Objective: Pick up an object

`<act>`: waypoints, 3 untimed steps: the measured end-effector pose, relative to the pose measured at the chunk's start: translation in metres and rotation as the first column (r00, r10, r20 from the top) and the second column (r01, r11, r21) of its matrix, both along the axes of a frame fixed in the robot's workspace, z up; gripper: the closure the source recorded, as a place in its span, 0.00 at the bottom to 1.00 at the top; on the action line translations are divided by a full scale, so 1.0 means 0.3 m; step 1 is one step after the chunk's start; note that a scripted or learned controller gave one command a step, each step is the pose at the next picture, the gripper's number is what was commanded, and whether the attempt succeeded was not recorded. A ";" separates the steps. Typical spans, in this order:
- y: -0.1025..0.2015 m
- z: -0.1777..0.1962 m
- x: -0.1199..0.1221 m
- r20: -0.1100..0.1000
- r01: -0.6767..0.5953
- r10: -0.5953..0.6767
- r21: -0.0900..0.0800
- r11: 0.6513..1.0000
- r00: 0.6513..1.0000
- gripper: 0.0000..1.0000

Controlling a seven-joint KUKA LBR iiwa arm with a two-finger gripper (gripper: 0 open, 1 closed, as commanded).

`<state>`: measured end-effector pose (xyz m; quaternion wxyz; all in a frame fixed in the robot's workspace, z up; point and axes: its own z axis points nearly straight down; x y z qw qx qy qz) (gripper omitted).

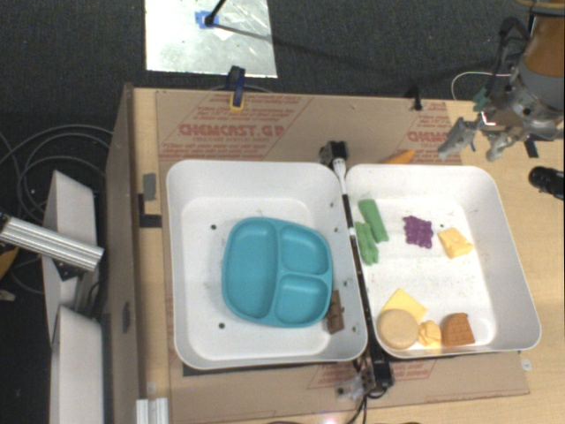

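Claw: the gripper (477, 138) hangs at the upper right, above the far rim of the right bin (494, 184); its two fingers are spread apart with nothing between them.
Arm: one, grey with an orange band (540, 60), coming in from the right.
Bins: two white ones side by side, the left bin (190, 237) and the right one, touching along the middle.
Food pieces in the right bin: eight counted, all well below the claw.
Green sticks: two; the longer green stick (372, 220) runs near to far with a slight tilt, and the shorter one (366, 243) lies just beside it, close to the dividing wall, on the same line.
Purple grape bunch (418, 231): one, mid-bin, right of the green sticks.
Yellow cheese wedge (455, 242): one, just right of the grapes.
Near corner group: one yellow slice (404, 304), one round tan bun (397, 329), one small pale lump (430, 333), one brown cracker (457, 329), bunched together.
Tray: one blue divided plate (276, 272) with three compartments in the left bin.
Brown piece (335, 311): one, at the plate's right edge.
Writing: red print on the cardboard (231, 113) behind the bins reads roughly "CHEMCAST GP"; the same print at right is partly hidden.
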<state>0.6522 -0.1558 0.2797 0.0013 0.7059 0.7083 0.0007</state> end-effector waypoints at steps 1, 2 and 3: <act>0.041 -0.371 -0.126 -0.013 0.002 -0.002 0.004 1.000 1.000 0.00; 0.016 -0.611 -0.109 -0.006 0.003 -0.003 0.001 1.000 1.000 0.00; -0.051 -0.583 -0.138 -0.003 0.004 -0.004 0.000 1.000 1.000 0.00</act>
